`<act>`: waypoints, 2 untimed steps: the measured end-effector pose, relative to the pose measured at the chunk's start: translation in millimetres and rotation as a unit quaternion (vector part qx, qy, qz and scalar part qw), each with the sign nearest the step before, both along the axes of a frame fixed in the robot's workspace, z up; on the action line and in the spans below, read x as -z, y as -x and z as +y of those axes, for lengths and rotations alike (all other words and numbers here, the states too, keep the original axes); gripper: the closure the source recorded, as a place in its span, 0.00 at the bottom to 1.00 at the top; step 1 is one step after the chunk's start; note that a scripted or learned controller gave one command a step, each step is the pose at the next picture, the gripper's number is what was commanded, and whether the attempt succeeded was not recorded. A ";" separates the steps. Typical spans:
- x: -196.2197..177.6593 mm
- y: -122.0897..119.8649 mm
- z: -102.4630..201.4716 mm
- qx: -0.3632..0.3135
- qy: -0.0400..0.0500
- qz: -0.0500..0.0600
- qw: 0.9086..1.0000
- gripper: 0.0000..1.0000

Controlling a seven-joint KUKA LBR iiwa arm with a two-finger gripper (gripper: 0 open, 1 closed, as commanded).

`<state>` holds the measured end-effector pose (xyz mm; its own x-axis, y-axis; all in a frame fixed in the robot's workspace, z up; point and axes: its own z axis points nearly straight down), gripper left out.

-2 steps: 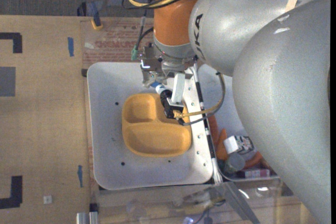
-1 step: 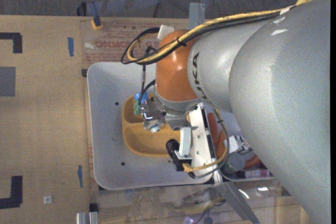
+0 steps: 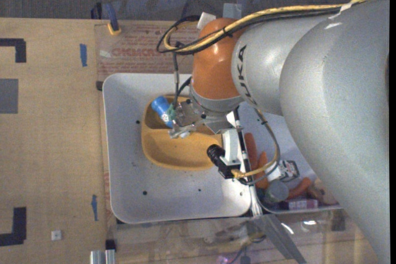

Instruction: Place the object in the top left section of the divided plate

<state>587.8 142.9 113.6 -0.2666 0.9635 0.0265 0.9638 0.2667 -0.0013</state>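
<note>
Small blue cylindrical object sits over the far left part of the yellow divided plastic plate, inside the left shallow white bin on the worktop. Metal two-finger jaws just beside it (open or closed: cannot tell).

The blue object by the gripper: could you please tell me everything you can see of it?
The blue object is small and rounded, bright blue with a paler, whitish patch on its gripper side; its material is hard to judge. It sits over the upper left part of the yellow divided plate in the white bin, right at the tip of the gripper. The wrist hides its right side, so I cannot tell whether it is gripped or resting on the plate.
</note>
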 end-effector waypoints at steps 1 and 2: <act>-43.8 -13.5 38.7 -0.052 0.013 -0.002 0.999 1.00; -43.8 -13.7 38.5 -0.052 0.013 -0.002 0.999 0.00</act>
<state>601.5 181.4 157.4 -0.3653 0.9309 0.0010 0.9309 0.3653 -0.0060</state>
